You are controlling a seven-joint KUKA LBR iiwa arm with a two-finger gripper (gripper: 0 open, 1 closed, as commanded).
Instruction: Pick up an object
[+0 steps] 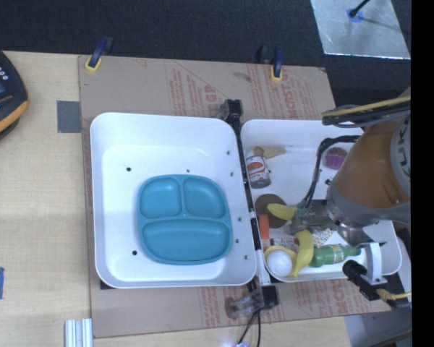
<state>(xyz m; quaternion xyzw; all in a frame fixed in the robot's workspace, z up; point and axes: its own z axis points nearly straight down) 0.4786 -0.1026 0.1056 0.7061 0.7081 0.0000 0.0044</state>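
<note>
Closest to us in the right bin there's a smooth white ball touching a curved yellow banana, with a glossy green bottle lying on its side just beside that — all crammed along the near edge. A bit further in we've got the gripper low over the clutter next to a second yellow banana and a round brown thing, a small can lying beyond, though we can't tell how it's set. The left bin holds a matte teal divided plate — rounded corners, three compartments.
</note>
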